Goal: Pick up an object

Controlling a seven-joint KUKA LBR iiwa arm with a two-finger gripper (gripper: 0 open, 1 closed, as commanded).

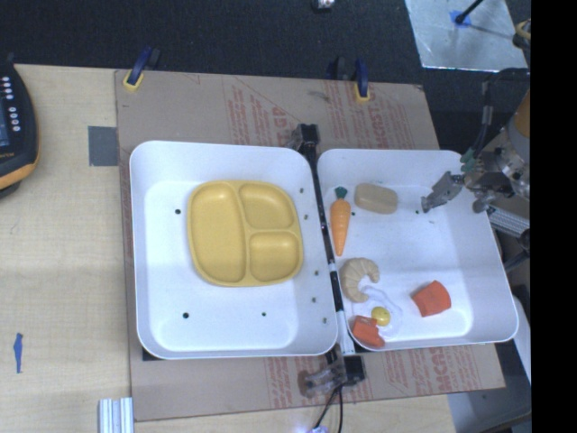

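The right bin holds an orange carrot by its left wall and a tan bread roll beside the carrot. A croissant, a red block and a small red-and-yellow toy food piece lie nearer the front. My gripper hangs over the bin's far right part, to the right of the bread roll and apart from it. It is open, with nothing between its fingers.
The left bin holds a yellow divided plate. Blue clamps pin the cardboard sheet at the back. A black and orange handset lies at the bench's left edge.
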